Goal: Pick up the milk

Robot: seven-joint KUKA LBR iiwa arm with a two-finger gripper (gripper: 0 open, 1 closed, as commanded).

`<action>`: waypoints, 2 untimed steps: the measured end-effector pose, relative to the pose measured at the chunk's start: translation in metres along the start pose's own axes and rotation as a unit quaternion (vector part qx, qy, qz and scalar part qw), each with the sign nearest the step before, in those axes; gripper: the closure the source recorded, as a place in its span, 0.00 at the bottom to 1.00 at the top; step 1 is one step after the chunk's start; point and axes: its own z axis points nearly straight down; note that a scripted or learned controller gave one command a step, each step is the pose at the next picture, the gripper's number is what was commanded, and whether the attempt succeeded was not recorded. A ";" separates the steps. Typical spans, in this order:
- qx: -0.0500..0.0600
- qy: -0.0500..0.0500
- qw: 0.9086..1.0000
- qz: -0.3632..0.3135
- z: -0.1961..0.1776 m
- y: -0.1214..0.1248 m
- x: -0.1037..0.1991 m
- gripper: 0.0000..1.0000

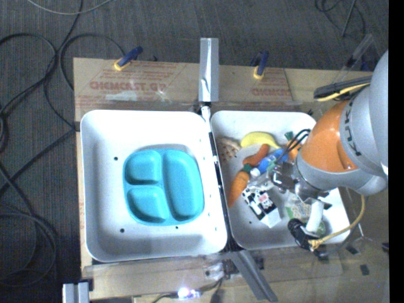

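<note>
1. Claw (273,183) hangs low in the right bin (328,229); its grip state cannot be told.
2. Milk carton (261,202) lies just beside it, against the carrot (238,185).
3. It should straddle the carton squarely before closing.

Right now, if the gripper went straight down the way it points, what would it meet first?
Probably the milk carton, lying just under the gripper in the right bin; the carrot lies beside it. Depth is unclear.

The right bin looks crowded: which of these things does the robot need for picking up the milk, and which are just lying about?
For the job:
- milk carton, white with black patches, in the right bin
- gripper, low over the pile

Lying about:
- banana
- carrot
- blue divided tray in the left bin
</note>
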 end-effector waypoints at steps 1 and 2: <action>-0.004 0.003 1.000 -0.015 0.006 0.003 0.001 0.00; -0.003 0.008 0.999 0.038 0.007 0.010 -0.009 0.00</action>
